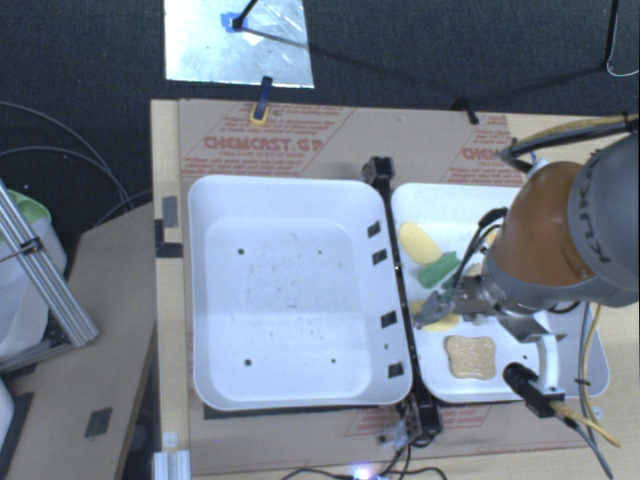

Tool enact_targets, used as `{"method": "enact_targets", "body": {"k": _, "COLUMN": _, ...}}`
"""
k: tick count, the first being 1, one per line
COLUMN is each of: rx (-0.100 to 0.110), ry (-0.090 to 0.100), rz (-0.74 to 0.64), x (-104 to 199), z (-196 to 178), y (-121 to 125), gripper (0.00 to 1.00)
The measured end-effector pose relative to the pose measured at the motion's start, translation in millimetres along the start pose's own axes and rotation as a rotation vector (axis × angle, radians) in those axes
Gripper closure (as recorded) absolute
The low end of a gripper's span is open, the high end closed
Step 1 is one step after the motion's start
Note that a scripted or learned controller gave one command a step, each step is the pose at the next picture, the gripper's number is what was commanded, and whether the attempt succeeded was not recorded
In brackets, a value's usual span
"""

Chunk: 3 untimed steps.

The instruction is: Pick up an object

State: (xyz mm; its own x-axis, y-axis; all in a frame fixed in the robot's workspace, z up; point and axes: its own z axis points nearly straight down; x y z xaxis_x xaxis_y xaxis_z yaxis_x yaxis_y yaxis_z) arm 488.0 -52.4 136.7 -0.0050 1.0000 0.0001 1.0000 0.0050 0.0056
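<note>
In the right bin [430, 200] lie a yellow banana-like piece [419, 241], a green piece [437, 269] just below it and a tan slice of toast [470, 356] near the front. My gripper [435, 311] hangs low over the bin's left part, between the green piece and the toast. A bit of yellow [446, 320] shows right under the fingertips. The big grey and orange arm [545, 233] covers the right half of that bin.
The left bin [290, 293] is a wide white tray with small dark specks. A black divider with clips [392, 268] runs between the two bins. Cardboard [300, 143] lines the bench behind them. A metal frame [40, 278] stands at the far left.
</note>
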Motion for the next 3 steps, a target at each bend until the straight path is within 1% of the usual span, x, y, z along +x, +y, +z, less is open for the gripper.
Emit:
{"method": "enact_targets", "body": {"k": 1, "rx": 0.007, "ry": 0.000, "rz": 0.006, "x": -33, "z": 29, "y": -2, "gripper": 0.00}}
{"method": "enact_targets", "body": {"k": 2, "rx": -0.002, "ry": -0.002, "rz": 0.009, "x": -106, "z": 50, "y": 0, "gripper": 0.00}}
{"method": "enact_targets", "body": {"k": 3, "rx": 0.003, "ry": -0.004, "rz": 0.008, "x": -158, "z": 52, "y": -3, "gripper": 0.00}}
